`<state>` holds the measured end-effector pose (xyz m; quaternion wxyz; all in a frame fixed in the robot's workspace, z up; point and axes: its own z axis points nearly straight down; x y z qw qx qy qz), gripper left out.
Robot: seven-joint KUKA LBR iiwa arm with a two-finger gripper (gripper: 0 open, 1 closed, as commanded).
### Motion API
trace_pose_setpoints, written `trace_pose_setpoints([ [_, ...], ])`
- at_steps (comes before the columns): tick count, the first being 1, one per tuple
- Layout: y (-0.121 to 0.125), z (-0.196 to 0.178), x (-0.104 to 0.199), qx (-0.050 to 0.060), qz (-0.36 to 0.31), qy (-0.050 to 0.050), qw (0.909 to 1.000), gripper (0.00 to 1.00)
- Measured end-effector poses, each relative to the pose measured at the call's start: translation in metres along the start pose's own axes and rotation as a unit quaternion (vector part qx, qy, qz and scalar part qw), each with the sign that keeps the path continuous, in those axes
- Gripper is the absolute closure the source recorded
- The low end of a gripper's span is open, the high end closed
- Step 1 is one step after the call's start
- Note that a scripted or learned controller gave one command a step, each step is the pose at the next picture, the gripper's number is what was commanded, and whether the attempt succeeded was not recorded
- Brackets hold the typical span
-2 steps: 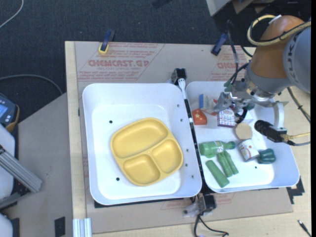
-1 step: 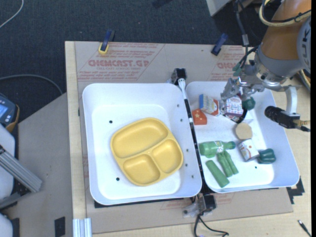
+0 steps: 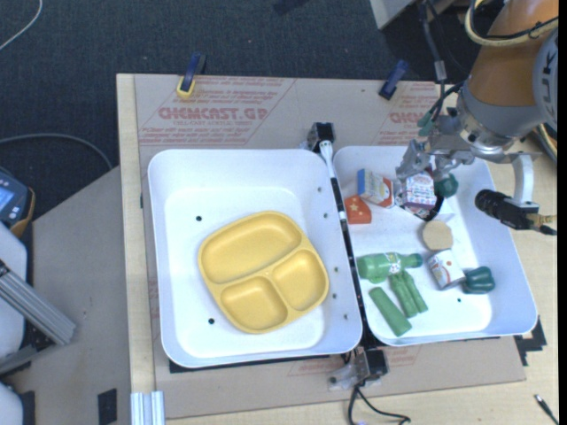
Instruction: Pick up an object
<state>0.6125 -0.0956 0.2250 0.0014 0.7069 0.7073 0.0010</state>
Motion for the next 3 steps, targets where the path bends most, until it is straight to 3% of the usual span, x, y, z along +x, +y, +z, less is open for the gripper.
trace_pose_setpoints([
  [1, 0.012, -0.009, 0.035, 0.0, -0.002, 0.0, 1.0, 1.0],
  [3, 0.015, 0.008, 0.026, 0.004, 0.001, 0.0, 1.0, 1.0],
])
